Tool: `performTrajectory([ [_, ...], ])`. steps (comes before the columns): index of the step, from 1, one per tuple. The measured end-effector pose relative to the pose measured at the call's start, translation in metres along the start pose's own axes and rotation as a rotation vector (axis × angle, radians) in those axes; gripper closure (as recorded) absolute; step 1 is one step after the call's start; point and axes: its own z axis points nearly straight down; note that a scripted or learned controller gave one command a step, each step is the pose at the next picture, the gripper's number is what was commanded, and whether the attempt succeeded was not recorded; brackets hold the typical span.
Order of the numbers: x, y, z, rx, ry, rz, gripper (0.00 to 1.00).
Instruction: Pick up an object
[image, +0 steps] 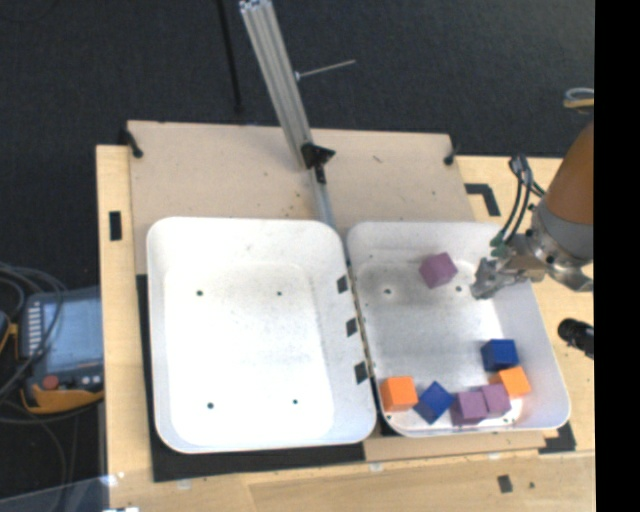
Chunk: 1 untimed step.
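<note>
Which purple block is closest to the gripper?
The purple block lying alone in the upper part of the right bin, just left of the gripper; the other two sit at the bottom edge.

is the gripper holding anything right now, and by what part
Nothing is held. The gripper hangs over the right bin, beside the lone purple block but apart from it.

Wood bench (300, 480) w/ two white bins (250, 330) on it
</note>
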Motion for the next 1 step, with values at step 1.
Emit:
performTrajectory([
  [1,-0.0053,-0.0008,-0.0640,-0.001,-0.001,-0.001,1.00],
])
